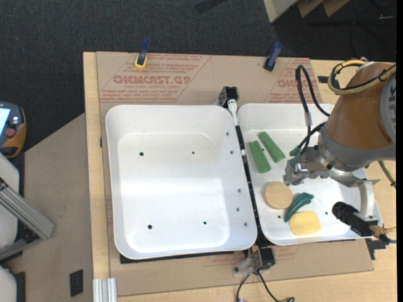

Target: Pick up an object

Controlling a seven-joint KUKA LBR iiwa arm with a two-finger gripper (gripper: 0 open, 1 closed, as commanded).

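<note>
- Counter [189, 74]: a flat surface faced with brown printed cardboard. It carries two shallow white bins side by side.
- Left bin [170, 187]: the larger of the two, lying toward the counter's left edge. Its floor shows four small dark dots.
- Right bin [283, 121]: set toward the counter's right edge, its wall touching that of the left bin. It holds all the loose objects.
- Arm [362, 118]: grey with an orange band, entering from the counter's right edge above the right bin.
- Gripper [297, 168]: hangs over the middle of the right bin. Whether it is spread or pressed together cannot be told from this angle.
- Two green sticks [257, 156]: these lie side by side, close together, in the part of the right bin nearer the counter's far edge, just left of the gripper.
- Tan disc [278, 195]: lies flat, near the gripper on the side toward the counter's near edge.
- Teal curved piece [297, 205]: lies just beside the tan disc, on the disc's right.
- Yellow lump [304, 223]: lies closest to the counter's near edge, touching or almost touching the teal curved piece.
- Blue clamps [273, 55]: two of these grip the cardboard at the counter's far edge.
</note>
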